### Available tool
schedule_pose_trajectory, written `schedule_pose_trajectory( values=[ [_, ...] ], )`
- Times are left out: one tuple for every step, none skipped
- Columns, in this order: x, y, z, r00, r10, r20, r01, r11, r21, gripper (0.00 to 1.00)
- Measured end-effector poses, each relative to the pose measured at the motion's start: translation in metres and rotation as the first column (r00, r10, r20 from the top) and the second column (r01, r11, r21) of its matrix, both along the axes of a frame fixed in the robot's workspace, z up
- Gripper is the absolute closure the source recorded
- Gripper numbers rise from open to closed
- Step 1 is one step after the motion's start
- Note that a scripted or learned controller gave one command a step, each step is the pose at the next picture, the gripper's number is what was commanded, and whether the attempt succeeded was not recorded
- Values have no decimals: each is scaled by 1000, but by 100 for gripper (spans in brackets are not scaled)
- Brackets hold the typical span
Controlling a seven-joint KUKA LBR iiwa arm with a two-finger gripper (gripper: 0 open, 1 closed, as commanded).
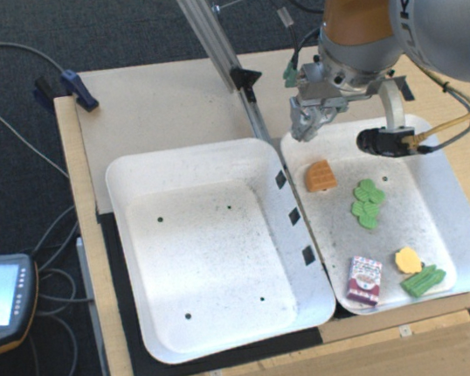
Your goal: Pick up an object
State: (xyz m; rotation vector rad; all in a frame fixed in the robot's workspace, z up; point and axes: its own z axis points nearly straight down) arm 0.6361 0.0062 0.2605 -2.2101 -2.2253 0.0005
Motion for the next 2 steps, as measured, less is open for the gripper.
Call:
schedule_pose_trajectory(
  values=[
    [-21,52,0,1000,0,0,0,1000,0,100],
    [-47,89,-22,1000,-2,-3,2,1000,-2,100]
  ],
)
